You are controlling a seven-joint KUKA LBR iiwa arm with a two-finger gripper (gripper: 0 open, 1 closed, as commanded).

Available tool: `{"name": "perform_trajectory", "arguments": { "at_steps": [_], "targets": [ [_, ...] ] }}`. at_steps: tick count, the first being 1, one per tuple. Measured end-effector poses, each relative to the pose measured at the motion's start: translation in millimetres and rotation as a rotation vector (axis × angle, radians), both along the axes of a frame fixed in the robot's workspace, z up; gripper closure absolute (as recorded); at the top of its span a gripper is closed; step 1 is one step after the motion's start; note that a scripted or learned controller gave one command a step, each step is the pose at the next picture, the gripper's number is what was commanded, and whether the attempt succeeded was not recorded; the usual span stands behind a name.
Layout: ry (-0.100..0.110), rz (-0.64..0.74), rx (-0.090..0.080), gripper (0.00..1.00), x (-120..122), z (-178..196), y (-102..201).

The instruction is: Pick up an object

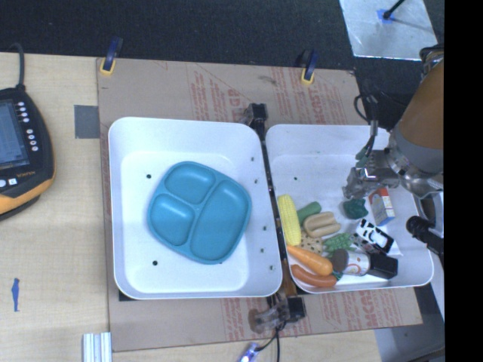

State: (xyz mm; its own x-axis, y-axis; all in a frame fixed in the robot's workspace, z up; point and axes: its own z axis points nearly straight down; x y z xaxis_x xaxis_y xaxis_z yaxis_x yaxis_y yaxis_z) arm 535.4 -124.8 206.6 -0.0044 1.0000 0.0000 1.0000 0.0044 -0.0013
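The gripper (367, 181) hangs low over the right bin (317, 138); from here I can't tell how it is set. Just below it lies a small teal piece (355, 208), too blurred to read. One corn cob (288, 219) lies lengthwise, running from far to near beside the bin's left wall, one carrot (310, 259) slants below it. The left bin (124, 202) holds one blue divided plate (199, 211).

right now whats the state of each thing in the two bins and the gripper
blue plate: flat, right way up, alone in the left bin
corn cob: lying lengthwise by the right bin's left wall
carrot: lying on its side in the toy pile
hot dog: lying flat beside the corn cob
gripper: low over the right bin, above a teal piece
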Motion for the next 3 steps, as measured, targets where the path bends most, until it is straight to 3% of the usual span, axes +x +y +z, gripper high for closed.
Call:
{"name": "perform_trajectory", "arguments": {
  "at_steps": [1,2,3],
  "targets": [
    [0.001,0.000,0.000,0.00,0,0,0],
    [0.000,-0.002,-0.002,0.00,0,-5,-57],
    [0.000,0.000,-0.001,0.00,22,-99,-65]
  ]
}}
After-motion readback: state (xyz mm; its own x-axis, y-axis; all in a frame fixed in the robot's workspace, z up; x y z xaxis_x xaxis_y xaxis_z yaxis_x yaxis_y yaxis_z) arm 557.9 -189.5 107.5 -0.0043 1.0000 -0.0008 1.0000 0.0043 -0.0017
